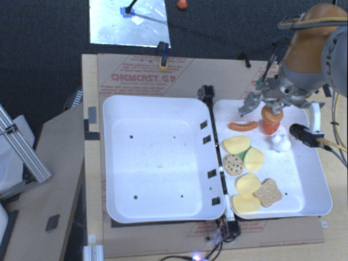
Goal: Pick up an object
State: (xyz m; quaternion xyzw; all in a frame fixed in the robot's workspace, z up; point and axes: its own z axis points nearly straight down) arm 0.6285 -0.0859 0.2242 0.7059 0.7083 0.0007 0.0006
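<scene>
1. The task reads as just begun. Every object lies in the right bin (318, 192), and nothing looks lifted clear of its floor. The left bin (157, 156) sits just beside it on the desk (136, 75).

2. The arm (315, 42) reaches in over the far end of the right bin. Its end effector (265, 103) hangs just above an orange cup-like thing (271, 121).

3. One grey finger (249, 104) sticks out to the left of the orange thing. The other finger is hidden against the wrist, so I cannot tell how wide the end effector stands, nor whether it touches anything. I would not call anything held.

4. The likely target, by my guess, is that orange thing. It stands near the bin's far end, with a sausage (243, 126) just to its left and a small white lump (281, 142) just in front.

5. Nearer the camera lie a yellow slice (236, 144), a cookie (233, 165) and a piece of toast (269, 192), packed close along the bin's left wall.

6. What is left: close on one thing and raise it free of the bin.
</scene>
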